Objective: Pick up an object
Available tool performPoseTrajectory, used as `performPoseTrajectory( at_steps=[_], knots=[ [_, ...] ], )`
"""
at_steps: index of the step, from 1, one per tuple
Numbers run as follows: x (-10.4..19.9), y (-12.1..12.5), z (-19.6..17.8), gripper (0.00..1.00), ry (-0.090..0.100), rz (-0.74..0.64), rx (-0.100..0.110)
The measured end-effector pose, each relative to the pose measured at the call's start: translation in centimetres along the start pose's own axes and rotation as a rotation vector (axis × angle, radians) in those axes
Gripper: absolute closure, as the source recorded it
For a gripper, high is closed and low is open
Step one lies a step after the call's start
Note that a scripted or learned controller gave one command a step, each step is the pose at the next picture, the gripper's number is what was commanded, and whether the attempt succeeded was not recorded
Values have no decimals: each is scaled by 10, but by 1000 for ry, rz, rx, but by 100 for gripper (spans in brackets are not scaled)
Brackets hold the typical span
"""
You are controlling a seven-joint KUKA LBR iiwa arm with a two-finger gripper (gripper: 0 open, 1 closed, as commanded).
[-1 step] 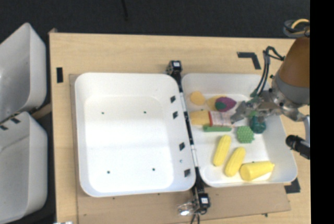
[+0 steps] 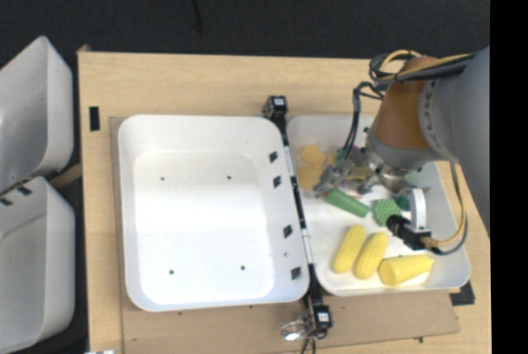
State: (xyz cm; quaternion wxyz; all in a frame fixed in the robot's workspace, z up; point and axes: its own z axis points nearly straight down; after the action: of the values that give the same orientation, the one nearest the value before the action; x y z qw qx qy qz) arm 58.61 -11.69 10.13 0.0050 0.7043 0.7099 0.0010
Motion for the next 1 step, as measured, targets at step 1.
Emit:
performPoseTrajectory(
  at_steps=[1],
  knots=[
    [7, 82, -5, 0, 1, -1, 3]
  ],
)
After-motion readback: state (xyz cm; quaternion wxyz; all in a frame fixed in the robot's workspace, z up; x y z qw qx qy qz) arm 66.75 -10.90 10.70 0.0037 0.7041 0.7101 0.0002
